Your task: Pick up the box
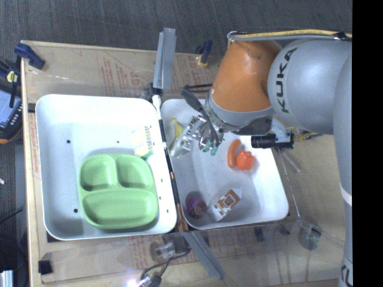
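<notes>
White bins sit side by side on the plywood worktop (90,64). Low in the right bin (272,205), the small brown-and-white box (227,202) lies beside a purple fruit (195,205). Mid-frame, the KUKA arm's claw (200,137) hovers apart from it, spread or shut unclear. Approach stage, seemingly; next it must travel down-frame over the box.

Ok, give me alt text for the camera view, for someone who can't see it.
A grey and orange robot arm's gripper hovers over the right white bin, which holds a small brown-and-white box, an orange plastic toy and a dark purple ball. The left white bin holds a green divided tray.
</notes>
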